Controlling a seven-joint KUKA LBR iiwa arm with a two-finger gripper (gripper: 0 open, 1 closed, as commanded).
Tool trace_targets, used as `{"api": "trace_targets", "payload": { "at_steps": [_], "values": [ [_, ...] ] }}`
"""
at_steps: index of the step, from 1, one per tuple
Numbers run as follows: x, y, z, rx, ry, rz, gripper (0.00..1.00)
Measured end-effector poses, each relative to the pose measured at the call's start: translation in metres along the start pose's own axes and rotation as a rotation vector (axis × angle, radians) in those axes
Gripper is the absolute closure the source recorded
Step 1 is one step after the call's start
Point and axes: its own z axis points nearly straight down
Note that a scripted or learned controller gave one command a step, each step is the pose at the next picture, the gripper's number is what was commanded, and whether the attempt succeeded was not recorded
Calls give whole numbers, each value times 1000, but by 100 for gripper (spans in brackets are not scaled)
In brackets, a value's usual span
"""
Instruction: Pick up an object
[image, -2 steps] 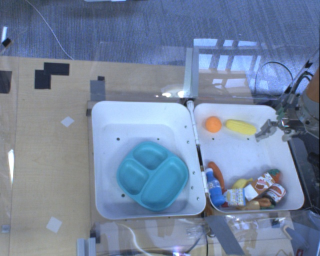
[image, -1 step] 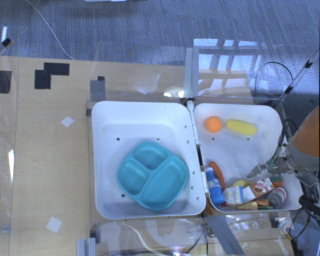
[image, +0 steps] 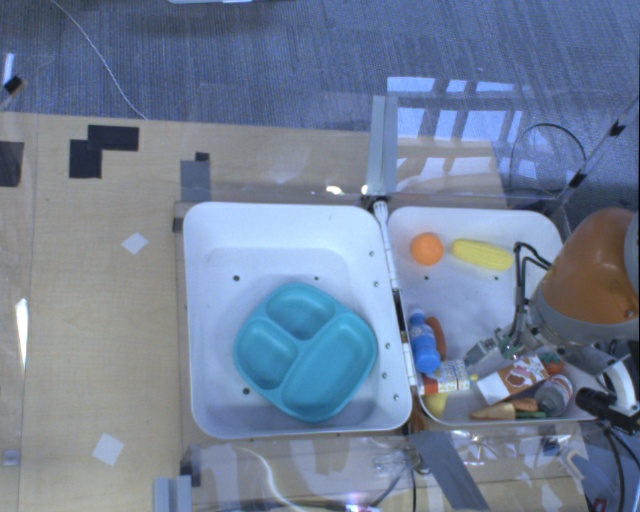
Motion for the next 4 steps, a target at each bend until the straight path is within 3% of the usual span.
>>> {"api": "trace_targets", "payload": {
  "at_steps": [1,2,3,4],
  "values": [
    [-52,53,3,5,3,202,0],
    [-27,102,3,1,6,-330,0],
    [-76,146,4,45,37,-120,0],
    [-118,132,4,48,57,-45,0]
  ]
}}
